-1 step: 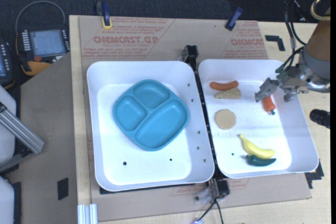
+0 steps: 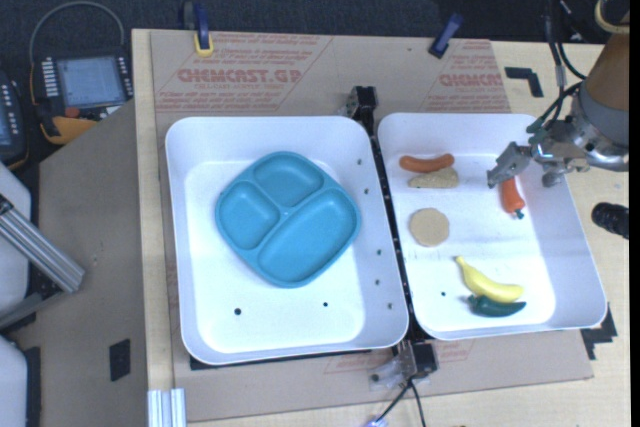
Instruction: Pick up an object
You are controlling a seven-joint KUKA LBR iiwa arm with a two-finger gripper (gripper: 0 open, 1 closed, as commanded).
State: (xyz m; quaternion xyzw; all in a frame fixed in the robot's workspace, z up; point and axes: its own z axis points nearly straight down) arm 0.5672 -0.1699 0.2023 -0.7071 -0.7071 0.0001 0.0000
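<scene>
In the right bin [image 2: 560, 245], my gripper [image 2: 524, 175] hangs near the far right corner with its two dark fingers [image 2: 498, 176] spread open. An orange carrot-like piece [image 2: 513, 198] lies on the bin floor just below and between the fingertips, not clamped. Further left lie a red sausage [image 2: 427, 162] and a tan piece [image 2: 434, 180] touching it, then a round tan cookie [image 2: 430, 227]. A yellow banana [image 2: 489, 283] and a dark green item [image 2: 498, 307] rest near the front edge.
The left bin [image 2: 200, 295] holds a blue divided plate [image 2: 288, 217]. A black clamp [image 2: 362, 101] sits where the two bins meet at the back. Cables and a pendant [image 2: 88, 80] lie off the bench to the left.
</scene>
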